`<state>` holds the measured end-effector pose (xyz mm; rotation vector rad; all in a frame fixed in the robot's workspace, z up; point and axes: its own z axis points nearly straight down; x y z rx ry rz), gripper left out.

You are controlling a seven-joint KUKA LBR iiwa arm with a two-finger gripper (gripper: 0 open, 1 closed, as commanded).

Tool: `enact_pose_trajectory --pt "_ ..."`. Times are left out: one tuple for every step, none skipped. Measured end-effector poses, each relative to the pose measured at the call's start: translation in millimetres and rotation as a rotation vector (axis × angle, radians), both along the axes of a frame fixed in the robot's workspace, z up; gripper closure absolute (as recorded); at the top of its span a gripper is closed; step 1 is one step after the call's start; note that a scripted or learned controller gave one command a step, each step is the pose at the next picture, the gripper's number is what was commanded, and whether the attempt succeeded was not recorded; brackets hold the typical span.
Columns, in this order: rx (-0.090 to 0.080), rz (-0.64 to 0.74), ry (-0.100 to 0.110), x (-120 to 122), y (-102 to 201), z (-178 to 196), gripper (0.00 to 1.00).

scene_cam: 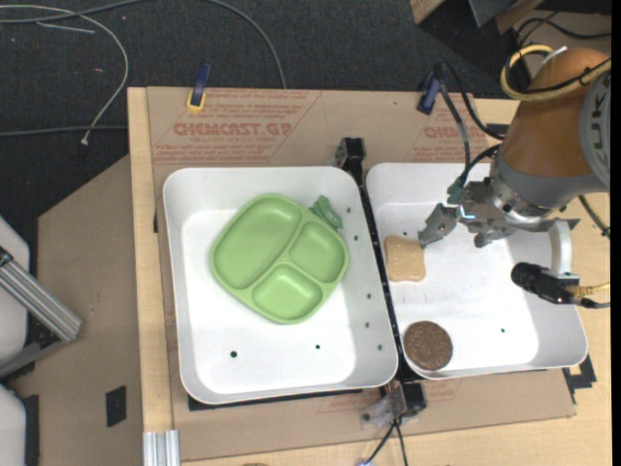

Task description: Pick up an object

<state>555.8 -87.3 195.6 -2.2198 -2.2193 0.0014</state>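
1. Dark carpet and loose cables surround the table point(155, 260), where two white bins sit side by side on brown cardboard.
2. Over in the left bin point(194, 357) lies a green divided plate point(279, 257), with a small green piece point(327, 212) touching its upper right edge.
3. Now the right bin point(543, 348): a tan bread-like slice point(405, 259) lies flat by the left wall, and a round brown cookie-like disc point(427, 345) sits near the front corner.
4. Reaching in from the right, the gripper point(439, 225) hovers just above the slice, and I cannot tell how its fingers stand.
5. My call: the slice looks light, soft and low-lying, best pinched across its shorter sides.
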Motion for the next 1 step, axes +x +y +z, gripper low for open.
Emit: enact_pose_trajectory --pt "0.001 -0.001 0.006 -0.9 -7.7 -59.4 0.00"
